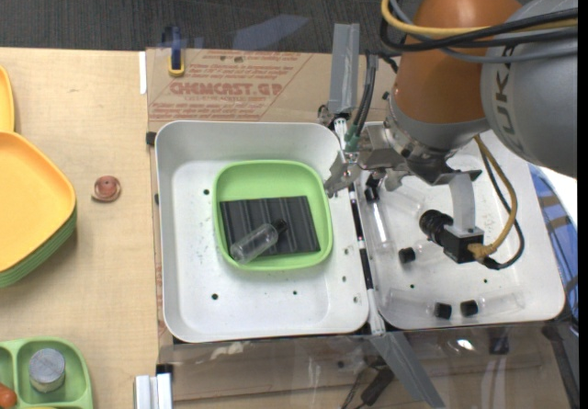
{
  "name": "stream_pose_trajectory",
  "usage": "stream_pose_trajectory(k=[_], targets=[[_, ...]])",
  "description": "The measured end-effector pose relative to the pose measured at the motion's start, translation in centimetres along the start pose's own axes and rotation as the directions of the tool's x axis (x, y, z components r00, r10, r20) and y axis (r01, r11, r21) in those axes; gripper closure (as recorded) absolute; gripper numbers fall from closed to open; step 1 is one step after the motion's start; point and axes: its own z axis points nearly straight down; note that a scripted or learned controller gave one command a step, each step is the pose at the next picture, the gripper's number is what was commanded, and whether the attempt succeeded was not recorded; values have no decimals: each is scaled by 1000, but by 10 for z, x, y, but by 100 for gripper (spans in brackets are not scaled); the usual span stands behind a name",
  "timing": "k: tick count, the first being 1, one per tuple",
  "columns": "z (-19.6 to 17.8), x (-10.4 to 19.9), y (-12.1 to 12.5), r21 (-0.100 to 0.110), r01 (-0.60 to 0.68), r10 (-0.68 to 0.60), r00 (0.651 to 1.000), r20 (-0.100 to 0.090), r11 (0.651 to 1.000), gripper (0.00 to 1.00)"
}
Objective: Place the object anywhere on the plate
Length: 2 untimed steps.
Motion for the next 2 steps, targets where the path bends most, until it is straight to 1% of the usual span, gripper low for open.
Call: stream_pose_trajectory(k=[1,2], targets=[[-8,-1,0,2,2,-2,1000,2,1000,100],[-8,-1,0,2,2,-2,1000,2,1000,0]])
